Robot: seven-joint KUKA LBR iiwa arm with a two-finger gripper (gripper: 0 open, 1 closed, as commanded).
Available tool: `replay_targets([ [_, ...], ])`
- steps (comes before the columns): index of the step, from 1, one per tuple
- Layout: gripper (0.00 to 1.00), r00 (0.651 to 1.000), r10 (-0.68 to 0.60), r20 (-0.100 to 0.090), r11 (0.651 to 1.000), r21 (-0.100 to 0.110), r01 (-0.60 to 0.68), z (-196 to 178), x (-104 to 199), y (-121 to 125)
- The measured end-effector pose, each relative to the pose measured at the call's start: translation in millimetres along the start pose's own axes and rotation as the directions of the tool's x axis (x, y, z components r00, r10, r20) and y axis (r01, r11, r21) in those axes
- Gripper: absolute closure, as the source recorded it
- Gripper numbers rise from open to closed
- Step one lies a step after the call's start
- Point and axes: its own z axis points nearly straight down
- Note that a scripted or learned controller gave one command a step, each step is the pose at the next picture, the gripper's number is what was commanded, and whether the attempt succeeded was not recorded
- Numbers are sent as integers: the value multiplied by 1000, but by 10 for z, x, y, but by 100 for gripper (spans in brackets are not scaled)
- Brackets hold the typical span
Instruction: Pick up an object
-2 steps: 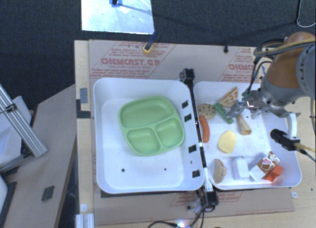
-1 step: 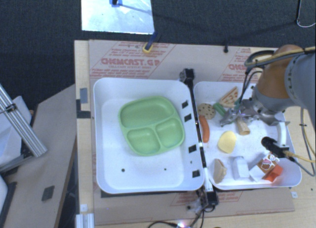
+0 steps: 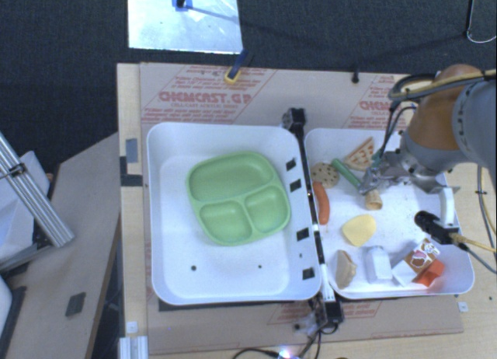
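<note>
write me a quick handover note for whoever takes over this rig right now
Gripper: low in the right bin, beside the green stick and a small tan piece; finger state unclear.
Things: orange carrot, yellow piece, cookie and triangular wedge lie in the right bin; the green divided plate sits in the left bin.
Done: nothing visibly lifted.
Left: grasp and raise one object.

One fixed camera above the bench point(image 3: 198, 85), angled down on both bins point(image 3: 167, 217), arm point(image 3: 443, 120) entering from right.
</note>
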Motion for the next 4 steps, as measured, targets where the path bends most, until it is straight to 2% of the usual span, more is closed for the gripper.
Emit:
replay_targets([
  [1, 100, 1000, -5, 0, 1000, -2, 5, -528, 89, 76],
  [2, 100, 1000, -3, 1, 1000, -3, 3, -1072, -16, 108],
  [3, 100, 1000, -5, 0, 1000, -1, 5, -1296, -16, 122],
  [4, 100, 1000, -8, -2, 1000, 4, 8, -1297, 515, 42],
])
